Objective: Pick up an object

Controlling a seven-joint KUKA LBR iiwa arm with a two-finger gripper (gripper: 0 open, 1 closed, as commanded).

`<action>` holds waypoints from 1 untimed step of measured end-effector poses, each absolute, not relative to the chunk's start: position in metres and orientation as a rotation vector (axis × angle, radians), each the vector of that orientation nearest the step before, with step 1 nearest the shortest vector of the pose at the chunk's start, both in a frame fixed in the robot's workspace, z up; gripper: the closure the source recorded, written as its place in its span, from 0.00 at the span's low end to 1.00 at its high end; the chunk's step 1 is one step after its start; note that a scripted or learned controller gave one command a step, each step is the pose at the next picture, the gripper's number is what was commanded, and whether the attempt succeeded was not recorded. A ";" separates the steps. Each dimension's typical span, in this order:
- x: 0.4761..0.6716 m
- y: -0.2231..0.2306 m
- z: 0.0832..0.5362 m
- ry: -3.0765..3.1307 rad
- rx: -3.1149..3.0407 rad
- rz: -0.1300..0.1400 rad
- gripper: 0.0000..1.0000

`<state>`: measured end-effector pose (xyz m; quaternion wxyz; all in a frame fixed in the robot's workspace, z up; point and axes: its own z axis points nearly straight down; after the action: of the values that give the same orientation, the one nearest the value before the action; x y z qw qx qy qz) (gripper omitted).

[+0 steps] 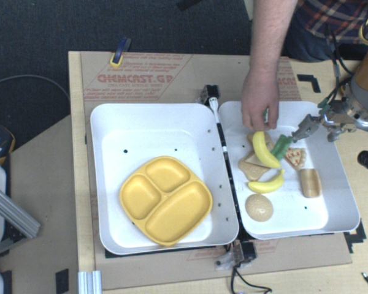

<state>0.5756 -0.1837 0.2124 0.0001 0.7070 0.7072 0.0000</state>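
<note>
The right bin (337, 210) holds several toy foods. A yellow banana (264, 150) lies over a tan bread slice (251, 166), and a second banana (267, 184) lies below them. A green piece (280, 146) sits beside a pizza slice (295, 157). There is also a brown bread roll (309, 182) and a round tan bun (259, 207). My gripper (305, 127) reaches in from the right, just above and right of the green piece and the pizza slice. Nothing is visibly held in it.
A person's hand (260, 109) and forearm reach down from the top into the right bin, right above the upper banana. The left bin (110, 127) holds a yellow divided plate (165, 199). A black clamp (210, 94) sits between the bins at the back.
</note>
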 end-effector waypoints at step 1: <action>0.602 -0.129 0.234 2.225 2.212 0.004 0.00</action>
<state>0.6017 -0.1294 0.2340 0.0023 0.7050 0.7092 0.0014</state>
